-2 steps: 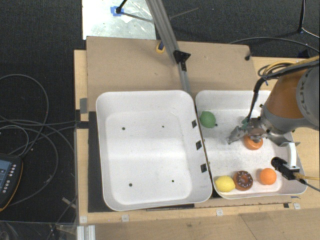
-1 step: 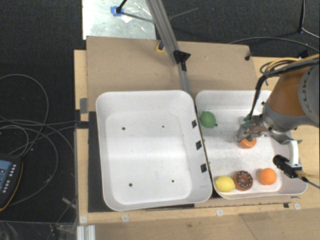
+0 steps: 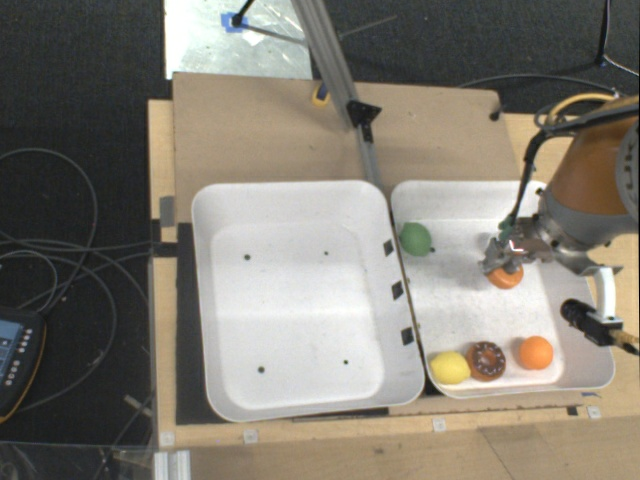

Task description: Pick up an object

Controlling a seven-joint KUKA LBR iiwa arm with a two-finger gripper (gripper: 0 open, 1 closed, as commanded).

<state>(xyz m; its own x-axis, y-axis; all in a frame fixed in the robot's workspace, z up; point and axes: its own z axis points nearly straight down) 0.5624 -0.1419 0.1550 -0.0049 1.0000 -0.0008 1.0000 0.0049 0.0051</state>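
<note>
We see claw (image 3: 508, 258) low over orange ball (image 3: 506, 277), right of frame; grip state unclear; lift not yet done.

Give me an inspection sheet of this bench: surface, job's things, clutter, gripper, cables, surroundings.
Surface: wooden bench bearing the left bin and the right bin side by side.
Job's things: all in the right bin: green ball near its upper left; orange object under the gripper; yellow lemon, brown donut and orange ball in a row along the near edge.
Clutter: nothing seen.
Gripper: gripper low over the orange object; contact cannot be told.
Cables: black cables on the floor at left.
Surroundings: dark carpet, grey pole, handheld pendant at left.
</note>
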